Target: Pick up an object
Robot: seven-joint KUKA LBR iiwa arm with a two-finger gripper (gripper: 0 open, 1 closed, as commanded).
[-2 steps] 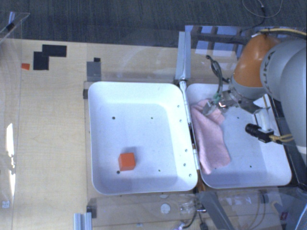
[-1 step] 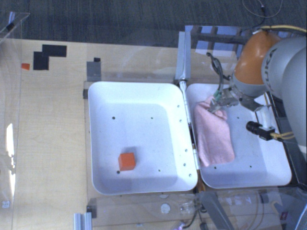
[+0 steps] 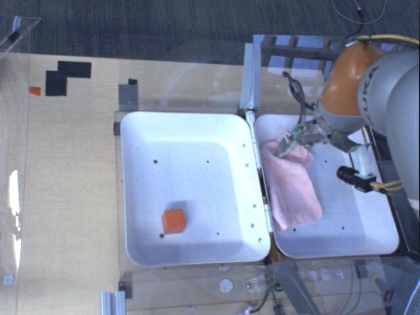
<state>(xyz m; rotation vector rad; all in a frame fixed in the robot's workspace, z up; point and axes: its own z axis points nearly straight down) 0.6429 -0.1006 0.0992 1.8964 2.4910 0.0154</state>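
The bench [image 3: 72,195] carries 2 white bins side by side, and everything here is placed against the divider where they meet. The left bin [image 3: 187,133] lies on the left of that divider; the right bin [image 3: 357,231] lies on its right. A pink cloth [image 3: 292,189] lies in the right bin, just beside the divider, stretched from near the bin's far side down toward its near side, with its upper end bunched up. The gripper [image 3: 289,144] sits at that bunched upper end, close to the divider's far part, and its fingers pinch a fold of the cloth between them, closed narrowly on the fabric. The grey arm [image 3: 394,104] with its orange band [image 3: 344,77] comes in from the right, well away from the divider. An orange block [image 3: 174,221] rests alone in the left bin, well to the left of the divider, toward the near side of that bin.
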